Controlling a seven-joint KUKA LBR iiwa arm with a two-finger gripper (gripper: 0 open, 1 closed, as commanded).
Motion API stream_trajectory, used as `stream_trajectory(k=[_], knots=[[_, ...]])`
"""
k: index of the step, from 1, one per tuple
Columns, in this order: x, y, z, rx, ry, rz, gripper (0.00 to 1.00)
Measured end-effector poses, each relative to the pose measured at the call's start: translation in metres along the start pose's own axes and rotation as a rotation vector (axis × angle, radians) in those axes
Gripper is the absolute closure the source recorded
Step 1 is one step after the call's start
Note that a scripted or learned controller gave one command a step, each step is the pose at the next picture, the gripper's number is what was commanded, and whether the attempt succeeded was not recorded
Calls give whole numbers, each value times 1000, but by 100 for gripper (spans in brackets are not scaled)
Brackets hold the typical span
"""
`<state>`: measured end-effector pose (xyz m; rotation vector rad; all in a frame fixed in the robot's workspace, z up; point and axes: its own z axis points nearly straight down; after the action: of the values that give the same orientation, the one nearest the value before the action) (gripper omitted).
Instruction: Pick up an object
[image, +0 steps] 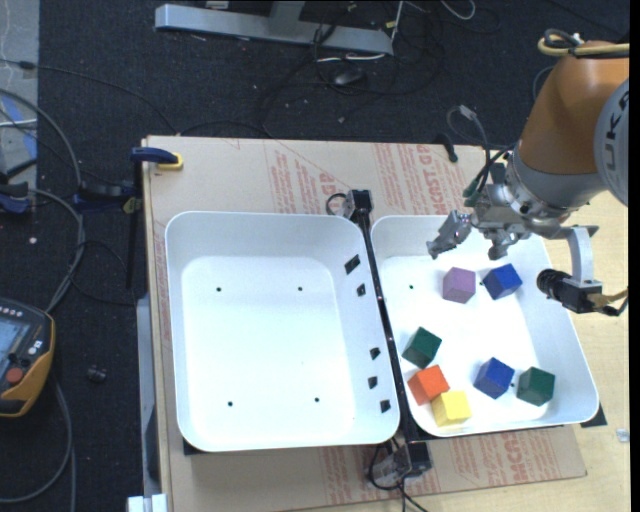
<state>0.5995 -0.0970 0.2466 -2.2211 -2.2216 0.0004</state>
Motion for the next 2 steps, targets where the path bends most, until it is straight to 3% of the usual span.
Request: stream_trajectory(k=[1, 2], knots=[[-69, -68, 17, 1, -1, 7, 0], [-40, -29, 124, 9, 2, -2, 0]])
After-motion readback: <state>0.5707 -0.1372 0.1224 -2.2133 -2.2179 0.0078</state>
